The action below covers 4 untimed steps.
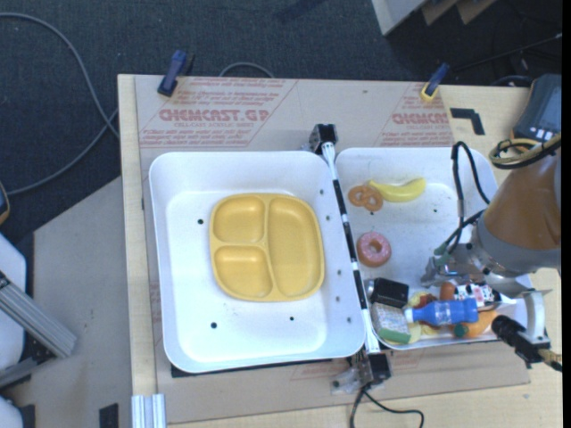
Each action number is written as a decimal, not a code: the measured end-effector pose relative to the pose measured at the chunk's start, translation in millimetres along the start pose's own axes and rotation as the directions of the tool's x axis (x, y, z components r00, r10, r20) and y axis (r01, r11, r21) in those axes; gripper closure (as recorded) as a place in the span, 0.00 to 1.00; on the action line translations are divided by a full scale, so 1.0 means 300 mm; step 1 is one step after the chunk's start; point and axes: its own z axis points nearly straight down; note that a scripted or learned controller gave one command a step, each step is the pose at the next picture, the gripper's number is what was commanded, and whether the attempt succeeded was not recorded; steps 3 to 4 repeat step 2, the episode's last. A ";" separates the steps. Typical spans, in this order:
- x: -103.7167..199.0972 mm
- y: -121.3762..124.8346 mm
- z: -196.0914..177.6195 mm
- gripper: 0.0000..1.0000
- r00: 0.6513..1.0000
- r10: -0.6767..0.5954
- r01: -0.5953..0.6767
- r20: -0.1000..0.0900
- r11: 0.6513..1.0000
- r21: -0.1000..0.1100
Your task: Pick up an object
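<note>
Camera view: arm (526,221) came in from the right, its bulk covering the right bin's (419,163) right wall and part of the floor. Gripper (453,273) sat low over the bin's front right corner; whether it was clenched or released could not be told, wrist hid it. Objects clustered under and beside it: blue bottle (444,313) lying on its side, black box (390,292) just left of it, green-yellow item (395,333) at the front wall, orange piece (479,324) partly hidden. Their exact shapes were hard to make out. Farther back in the same bin: banana (400,188), orange ring (364,198) touching its left end, pink donut (374,250) nearer the middle.

Left bin (178,239) held a yellow tray (266,246) with three compartments.

Cardboard (214,114) on the surface (143,364) read "CHEMCAST GP", repeated at right but cut off by the arm. Blue clamp (172,72) and another clamp (434,81) pinned the back edge. Cables ran over the dark floor (71,87).
</note>
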 end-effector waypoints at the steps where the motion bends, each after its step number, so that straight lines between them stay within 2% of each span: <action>1: -0.003 0.003 -0.001 0.00 1.000 0.000 0.000 0.003 1.000 -0.003; 2: 0.006 0.139 -0.346 0.00 1.000 -0.001 0.001 0.003 1.000 0.006; 4: 0.006 0.139 -0.346 0.00 1.000 -0.001 0.001 0.003 1.000 0.006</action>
